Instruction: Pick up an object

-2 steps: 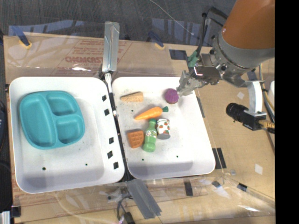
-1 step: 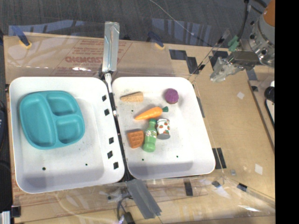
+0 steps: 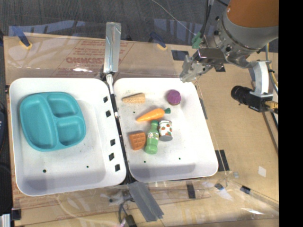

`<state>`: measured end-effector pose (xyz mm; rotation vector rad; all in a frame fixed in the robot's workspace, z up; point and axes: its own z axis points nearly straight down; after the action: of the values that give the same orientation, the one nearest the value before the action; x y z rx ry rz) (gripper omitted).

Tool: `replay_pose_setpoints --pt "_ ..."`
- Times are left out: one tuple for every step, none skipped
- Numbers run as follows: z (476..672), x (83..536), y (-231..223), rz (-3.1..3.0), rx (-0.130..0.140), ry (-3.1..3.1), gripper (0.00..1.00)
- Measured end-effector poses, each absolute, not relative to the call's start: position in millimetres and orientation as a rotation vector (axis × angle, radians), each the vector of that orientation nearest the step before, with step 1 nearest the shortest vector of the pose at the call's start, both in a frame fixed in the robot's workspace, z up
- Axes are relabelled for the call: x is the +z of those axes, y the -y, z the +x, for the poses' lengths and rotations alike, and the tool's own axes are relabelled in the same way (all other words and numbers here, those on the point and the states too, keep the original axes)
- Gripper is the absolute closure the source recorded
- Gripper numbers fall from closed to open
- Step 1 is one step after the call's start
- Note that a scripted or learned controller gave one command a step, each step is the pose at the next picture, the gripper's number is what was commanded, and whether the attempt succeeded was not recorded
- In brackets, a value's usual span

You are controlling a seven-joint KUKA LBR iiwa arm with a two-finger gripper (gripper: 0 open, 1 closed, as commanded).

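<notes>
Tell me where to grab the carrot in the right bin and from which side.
Grip the carrot across its thick orange middle, coming straight down from above. It lies flat, pointing left, green top right; fingers closing across its narrow width should clear the can below.

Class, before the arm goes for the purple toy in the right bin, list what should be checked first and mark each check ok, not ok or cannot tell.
1. Gripper carries nothing: ok; it hangs over the right bin's far rim with no toy in it.
2. Fingers open enough: cannot tell; they look too small and blurred.
3. Purple ball has free space around it: ok; it lies apart from the carrot and the bread stick.
4. Gripper directly above the purple ball: not ok; it sits beyond the ball, nearer the rim.
5. Neighbours crowd each other: the green bottle, small can and waffle lie bunched; avoid them.
</notes>
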<state>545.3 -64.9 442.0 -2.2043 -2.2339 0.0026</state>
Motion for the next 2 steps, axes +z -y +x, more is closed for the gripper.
replay_pose_setpoints --pt "515.5 442 -69 -2.201 0.003 2.237 1.00" --pt "485.7 443 13 -2.218 0.003 2.223 1.00"
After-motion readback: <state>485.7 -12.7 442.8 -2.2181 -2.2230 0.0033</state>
